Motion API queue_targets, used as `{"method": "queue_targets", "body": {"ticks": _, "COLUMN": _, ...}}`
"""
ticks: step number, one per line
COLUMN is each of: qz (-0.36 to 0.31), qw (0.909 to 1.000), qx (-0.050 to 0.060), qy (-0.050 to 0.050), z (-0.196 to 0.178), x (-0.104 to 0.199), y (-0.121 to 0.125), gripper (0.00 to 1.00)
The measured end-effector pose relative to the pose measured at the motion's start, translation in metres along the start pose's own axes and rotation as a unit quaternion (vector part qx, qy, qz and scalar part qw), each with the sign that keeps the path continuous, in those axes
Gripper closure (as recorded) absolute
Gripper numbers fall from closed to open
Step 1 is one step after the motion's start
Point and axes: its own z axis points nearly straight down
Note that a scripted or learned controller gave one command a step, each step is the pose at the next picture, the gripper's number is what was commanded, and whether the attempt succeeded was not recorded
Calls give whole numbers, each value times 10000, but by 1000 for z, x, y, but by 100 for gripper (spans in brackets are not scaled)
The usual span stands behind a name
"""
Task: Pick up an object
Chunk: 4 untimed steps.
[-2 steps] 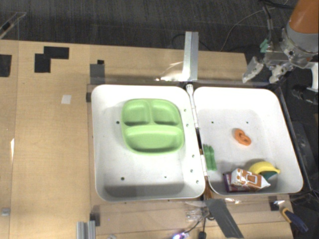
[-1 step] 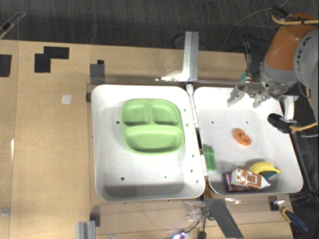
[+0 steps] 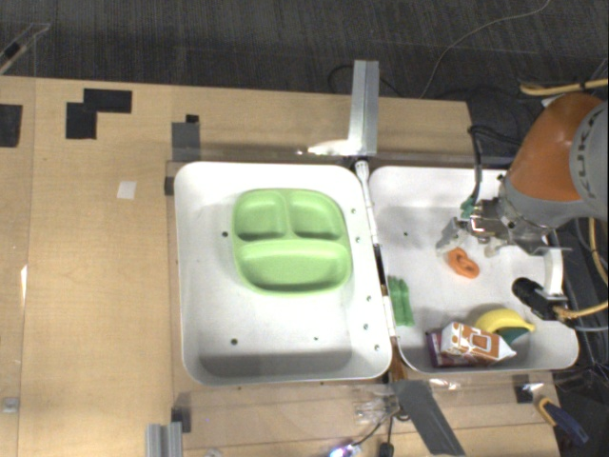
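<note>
In right bin — orange piece [image 3: 464, 264] just below pincer [image 3: 464, 233].

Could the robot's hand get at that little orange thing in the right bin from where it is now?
Probably yes. The hand hangs just above the orange piece, with bare white bin floor around it. The green block and carton lie well off.

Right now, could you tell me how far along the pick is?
Done: the claw has reached the right bin and hangs just above the orange piece. In hand: nothing visibly gripped. Left: grasping and lifting it; the carton and yellow item lie untouched.
</note>
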Motion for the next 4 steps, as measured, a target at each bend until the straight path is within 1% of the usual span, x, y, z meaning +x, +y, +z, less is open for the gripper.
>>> {"method": "queue_targets", "body": {"ticks": 1, "qz": -313, "qw": 9995, "qx": -42, "qy": -1, "z": 28, "x": -24, "y": 2, "gripper": 0}}
{"method": "queue_targets", "body": {"ticks": 2, "qz": -1115, "qw": 9937, "qx": -61, "qy": -21, "z": 28, "x": -1, "y": 16, "gripper": 0}}
{"method": "queue_targets", "body": {"ticks": 3, "qz": -1288, "qw": 9917, "qx": -64, "qy": -19, "z": 27, "x": -21, "y": -25, "gripper": 0}}
{"method": "queue_targets", "body": {"ticks": 4, "qz": -1303, "qw": 9914, "qx": -96, "qy": -14, "z": 16, "x": -18, "y": -23, "gripper": 100}}
